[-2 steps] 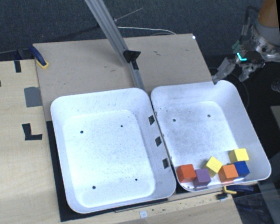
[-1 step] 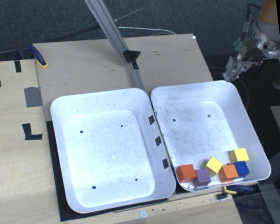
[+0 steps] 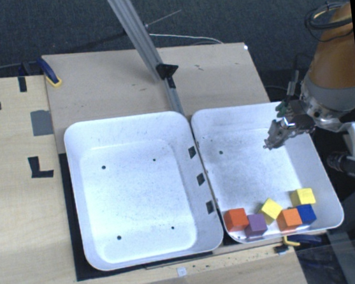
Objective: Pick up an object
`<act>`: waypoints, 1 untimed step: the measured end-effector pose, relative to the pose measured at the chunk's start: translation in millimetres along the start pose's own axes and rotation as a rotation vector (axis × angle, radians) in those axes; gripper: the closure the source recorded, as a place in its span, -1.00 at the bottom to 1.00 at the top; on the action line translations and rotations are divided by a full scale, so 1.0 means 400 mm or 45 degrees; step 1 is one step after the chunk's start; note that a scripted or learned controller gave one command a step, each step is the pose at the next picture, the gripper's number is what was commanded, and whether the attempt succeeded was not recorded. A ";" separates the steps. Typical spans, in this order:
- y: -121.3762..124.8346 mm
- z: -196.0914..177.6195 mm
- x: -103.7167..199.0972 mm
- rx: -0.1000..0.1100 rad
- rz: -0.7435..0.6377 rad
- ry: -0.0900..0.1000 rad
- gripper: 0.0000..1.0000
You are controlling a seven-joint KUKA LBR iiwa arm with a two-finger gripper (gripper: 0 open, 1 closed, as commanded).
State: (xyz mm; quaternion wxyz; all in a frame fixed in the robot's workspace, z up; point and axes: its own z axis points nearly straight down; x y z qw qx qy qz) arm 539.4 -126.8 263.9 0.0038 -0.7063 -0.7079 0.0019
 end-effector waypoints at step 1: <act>0.074 0.159 0.263 -0.002 -0.008 0.000 1.00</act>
